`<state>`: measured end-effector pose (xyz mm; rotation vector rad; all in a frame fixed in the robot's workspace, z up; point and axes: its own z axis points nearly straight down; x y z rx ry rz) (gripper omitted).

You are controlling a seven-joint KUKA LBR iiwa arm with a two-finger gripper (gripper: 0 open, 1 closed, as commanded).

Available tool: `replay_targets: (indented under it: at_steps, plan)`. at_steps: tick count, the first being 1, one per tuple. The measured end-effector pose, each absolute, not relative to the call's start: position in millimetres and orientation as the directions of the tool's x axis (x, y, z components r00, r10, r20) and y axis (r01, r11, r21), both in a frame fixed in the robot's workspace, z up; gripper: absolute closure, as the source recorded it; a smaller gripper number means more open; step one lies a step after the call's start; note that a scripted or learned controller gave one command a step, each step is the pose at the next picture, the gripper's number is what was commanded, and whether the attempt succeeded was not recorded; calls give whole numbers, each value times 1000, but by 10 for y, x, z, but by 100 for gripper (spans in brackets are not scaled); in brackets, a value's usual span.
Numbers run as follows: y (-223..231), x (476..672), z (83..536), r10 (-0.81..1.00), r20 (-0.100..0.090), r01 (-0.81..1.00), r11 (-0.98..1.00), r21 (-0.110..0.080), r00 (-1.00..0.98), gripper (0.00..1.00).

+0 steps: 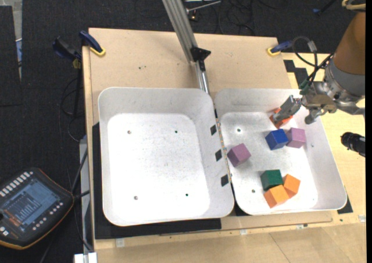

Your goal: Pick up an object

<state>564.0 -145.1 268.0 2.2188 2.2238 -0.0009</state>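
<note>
- Dark flooring is surrounding our desk (151, 52), which is carrying two white bins.
- We are hovering our pincer (297, 108) over the right bin (325, 157); we cannot tell its state.
- We are judging the blue cube (277, 138), mid-bin, light and rigid: grip opposite flat faces.

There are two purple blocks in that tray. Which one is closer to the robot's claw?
The purple block touching the blue block, near the gripper. The other purple block sits apart by the bins' divider.
</note>
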Motion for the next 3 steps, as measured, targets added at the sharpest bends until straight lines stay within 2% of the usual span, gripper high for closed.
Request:
replay_targets:
  at_steps: [1, 3]
  plan:
    - [-1452, 5640, 2681, 1000, 0, 1000, 1, 0, -1, 0]
    - [-1404, 5537, 1591, 1000, 1, 1000, 0, -7, 0, 0]
